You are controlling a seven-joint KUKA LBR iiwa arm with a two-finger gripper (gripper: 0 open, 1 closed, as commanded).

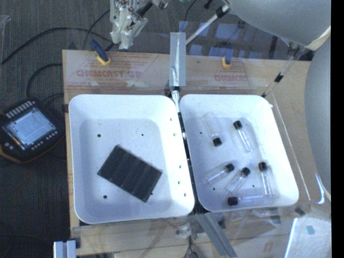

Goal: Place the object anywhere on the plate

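A dark ribbed rectangular plate (130, 173) lies flat and turned at an angle in the left white bin (86, 117). Several clear vials with black caps lie scattered in the right white bin (269, 117), among them one vial (242, 135) near the middle and another vial (217, 173) lower left. My gripper (123, 35) hangs high beyond the far edge of the left bin, over the cardboard sheet, well away from the plate and the vials. Nothing shows in it.
The grey arm (279, 7) sweeps across the top right. A metal divider post (177, 58) stands behind the seam between the bins. A teach pendant (29, 130) lies off the bench to the left. Yellow clamps (102, 58) hold the cardboard.
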